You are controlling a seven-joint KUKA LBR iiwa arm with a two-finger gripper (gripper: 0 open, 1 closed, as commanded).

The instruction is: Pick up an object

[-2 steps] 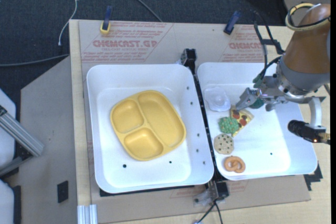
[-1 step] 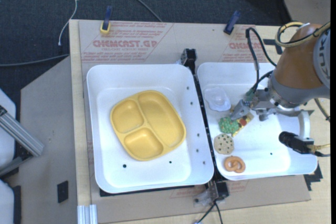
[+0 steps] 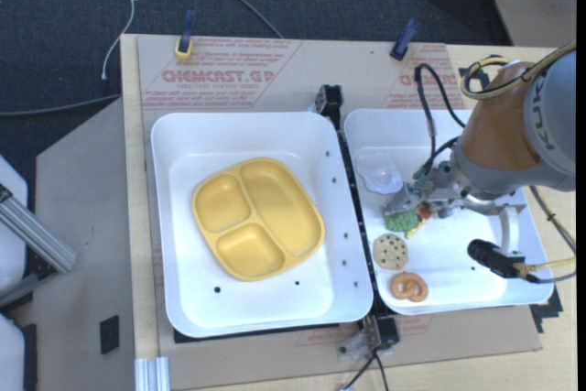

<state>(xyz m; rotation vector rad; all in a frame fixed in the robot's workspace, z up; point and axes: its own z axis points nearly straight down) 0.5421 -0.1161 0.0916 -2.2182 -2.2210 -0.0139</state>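
Observation:
My gripper [image 3: 419, 195] hangs low in the right bin [image 3: 458, 277], near its middle, reaching in from the right. Just below and left of it lies a small green toy with an orange bit [image 3: 401, 220], touching or nearly touching the gripper tip. A clear plastic cup [image 3: 378, 172] lies a little up and left of the gripper. Nearer the bin's front left are a round speckled cookie [image 3: 391, 250] and an orange pretzel-shaped piece [image 3: 408, 287]. Nothing is visibly lifted off the bin floor.
The left bin [image 3: 174, 142] holds a yellow divided plate [image 3: 258, 217] lying flat in its middle. Blue clamps [image 3: 187, 34] sit at the bench's back edge. The arm's body covers the right bin's right side.

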